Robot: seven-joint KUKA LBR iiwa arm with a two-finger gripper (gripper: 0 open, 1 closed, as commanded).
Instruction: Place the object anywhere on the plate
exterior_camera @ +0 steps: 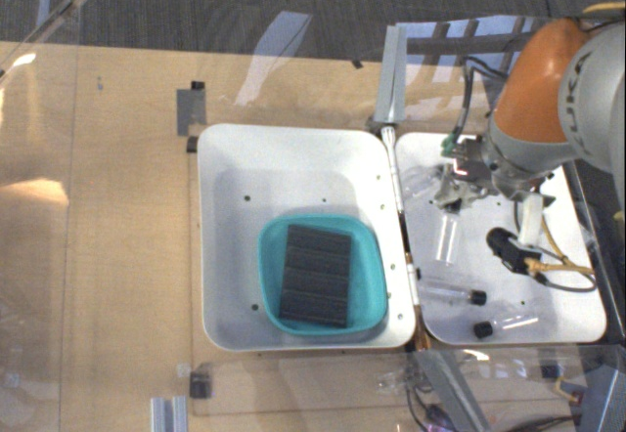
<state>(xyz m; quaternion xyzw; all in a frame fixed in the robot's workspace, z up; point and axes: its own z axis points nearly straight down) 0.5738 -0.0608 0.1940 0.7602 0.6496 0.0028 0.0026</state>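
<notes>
Gripper (pixel 452 188) hangs over the right bin (pixel 577 315), toward its 11 o'clock corner. Can't tell how far open it is or whether it has hold of anything; the wrist hides that.

I take the tube (pixel 445 238) as the target. It's clear, lying flat at the gripper's 6 o'clock, close by, and looks apart from it. Long axis runs roughly 12–6, top end leaning a touch toward 1. No cap visible, so no call on which end is the head. Second tube (pixel 452 295) and third tube (pixel 514 324) lie further out at 6 and 5, both near 3–9, with black caps.

My read: pick not yet made. To do it well, I descend centred on the tube's middle and close along 3–9, across the short axis, so it can't roll or pivot. It looks round and slick, so lift slowly.

Then head to 8 o'clock: plate (pixel 367 254) in the left bin (pixel 235 225), already carrying a dark ridged block (pixel 316 276). Release low so the tube doesn't roll off.
</notes>
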